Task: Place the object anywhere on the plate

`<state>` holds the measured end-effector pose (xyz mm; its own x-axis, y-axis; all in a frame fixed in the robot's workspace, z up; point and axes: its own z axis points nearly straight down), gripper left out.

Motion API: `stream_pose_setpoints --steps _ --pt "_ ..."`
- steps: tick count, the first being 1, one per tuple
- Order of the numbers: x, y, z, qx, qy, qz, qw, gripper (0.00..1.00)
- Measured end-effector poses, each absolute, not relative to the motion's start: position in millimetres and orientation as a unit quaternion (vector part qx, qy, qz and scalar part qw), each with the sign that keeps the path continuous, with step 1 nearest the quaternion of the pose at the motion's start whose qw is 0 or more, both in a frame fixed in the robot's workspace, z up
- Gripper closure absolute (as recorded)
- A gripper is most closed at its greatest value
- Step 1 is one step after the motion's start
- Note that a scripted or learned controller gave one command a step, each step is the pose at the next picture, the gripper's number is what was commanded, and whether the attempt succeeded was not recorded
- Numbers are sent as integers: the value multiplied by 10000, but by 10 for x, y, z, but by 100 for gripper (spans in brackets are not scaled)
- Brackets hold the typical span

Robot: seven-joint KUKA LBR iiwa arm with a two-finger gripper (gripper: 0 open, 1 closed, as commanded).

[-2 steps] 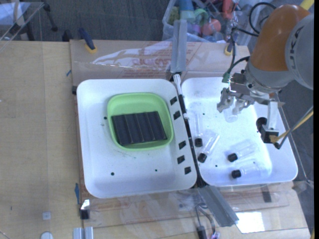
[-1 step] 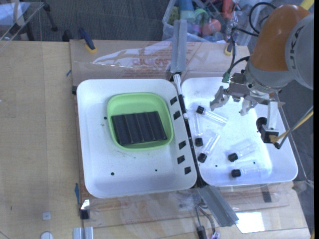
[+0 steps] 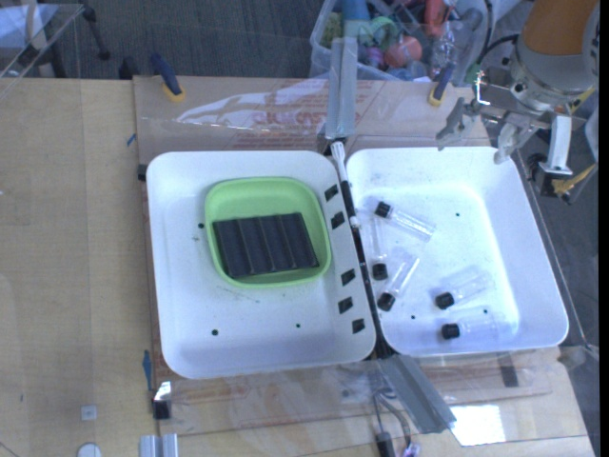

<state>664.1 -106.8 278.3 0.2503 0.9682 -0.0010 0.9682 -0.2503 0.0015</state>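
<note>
The gripper [image 3: 479, 133] hangs over the far edge of the right bin [image 3: 529, 255], its fingers [image 3: 500, 147] spread apart with nothing between them. The vials, clear tubes with black caps, all lie flat on that bin's floor, nearer the camera than the fingers, and any one of them could be the thing to move. Closest to the fingers is the first vial [image 3: 404, 220], a short way forward and off toward the divider; its long axis runs roughly across the bin, cap end pointing to the divider. Next out, the second vial [image 3: 396, 272] lies close to the divider and more along the bin's length. Farther still, near the front wall, are the third vial [image 3: 462, 288] and the fourth vial [image 3: 470, 329], each lying crosswise with its cap on the divider side. Farthest from the fingers, beyond the divider in the left bin [image 3: 181, 255], sits the green plate [image 3: 262, 189] with a dark ridged insert [image 3: 265, 244] in it. The first vial looks the likeliest pick, and the jaws would probably need to straddle its narrow width, not its length.
</note>
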Motion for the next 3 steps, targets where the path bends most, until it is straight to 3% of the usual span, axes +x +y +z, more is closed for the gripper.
stream_pose_setpoints --steps 1,2,3 --pt "6667 -1902 3577 8053 5929 0 11 0" --pt "6675 -2080 4360 8422 5391 5 16 0" --pt "6675 -2076 4353 8422 5392 0 9 0"
